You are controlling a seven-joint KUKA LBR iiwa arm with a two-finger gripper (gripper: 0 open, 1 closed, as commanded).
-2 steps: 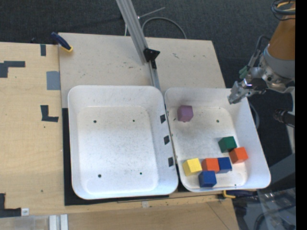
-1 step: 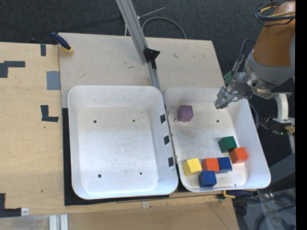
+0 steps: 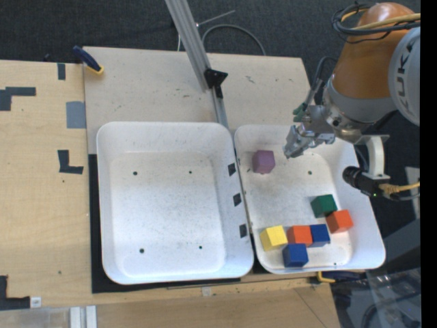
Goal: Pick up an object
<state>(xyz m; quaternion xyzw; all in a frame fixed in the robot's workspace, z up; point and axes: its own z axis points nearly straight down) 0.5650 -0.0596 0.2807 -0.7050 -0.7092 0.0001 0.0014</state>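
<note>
Only part of a brand reads: the letters "KU" in dark print on the arm (image 3: 403,53), above the gripper (image 3: 295,147).

A pale wooden table (image 3: 41,183) fills the left of the frame, marked with dark tape pieces (image 3: 68,161) and one grey patch (image 3: 76,115). A blue-and-yellow clamp (image 3: 89,59) sits at its upper left edge. A slanted metal rail (image 3: 188,29) (ending in a black bracket) descends from the top centre, beside a looping thin cable (image 3: 235,36).
</note>
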